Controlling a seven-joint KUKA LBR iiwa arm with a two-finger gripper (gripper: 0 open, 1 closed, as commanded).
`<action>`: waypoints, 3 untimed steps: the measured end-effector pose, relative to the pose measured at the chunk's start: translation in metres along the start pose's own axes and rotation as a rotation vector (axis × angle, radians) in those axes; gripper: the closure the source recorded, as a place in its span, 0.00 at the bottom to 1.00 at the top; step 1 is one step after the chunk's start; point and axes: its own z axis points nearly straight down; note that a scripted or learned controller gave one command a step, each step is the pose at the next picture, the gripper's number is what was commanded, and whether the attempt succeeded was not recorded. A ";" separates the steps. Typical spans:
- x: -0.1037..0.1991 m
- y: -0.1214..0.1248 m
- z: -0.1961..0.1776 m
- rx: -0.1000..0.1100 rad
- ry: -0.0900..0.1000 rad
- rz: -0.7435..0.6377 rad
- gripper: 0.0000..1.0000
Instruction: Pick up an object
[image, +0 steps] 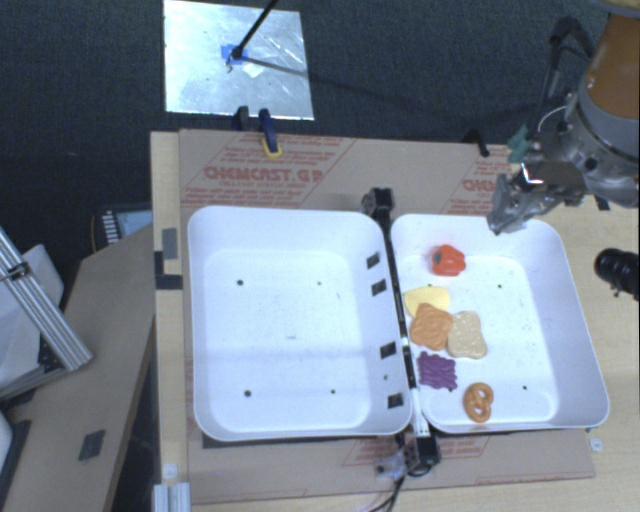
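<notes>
Cardboard (300, 165) covers the bench top under both bins, likely a liner to keep them from sliding. On it sits the left bin (215, 330), and beside it, their inner walls touching along a black clipped seam, the right bin (560, 330), which holds all the pickable things. The arm (610, 90) comes in from the right, its orange band high at the frame's edge, and carries the gripper (507, 215) above the far rim of the right bin, apart from every object; whether the claw is spread or closed I cannot tell, since its tips blur into the grey body. Nothing can be seen between them, so I judge the pick not yet begun. The objects cluster along the inner wall of the right bin. An orange, cookie-like piece (432, 326) lies partly over a yellow slice (428, 298) and touches a pale bread-shaped piece (467, 334). A purple bunch (437, 372) sits just below them, a red-orange pepper-like toy (448, 260) stands alone nearest the gripper, and a small pretzel (478, 402) lies nearest the front wall. The lone red toy looks the easiest target, standing free of neighbours.
</notes>
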 end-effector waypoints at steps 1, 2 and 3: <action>0.064 0.004 -0.078 -0.006 0.001 -0.005 1.00; 0.105 0.001 0.119 0.018 -0.004 -0.002 1.00; 0.135 -0.021 0.031 -0.004 0.002 -0.003 1.00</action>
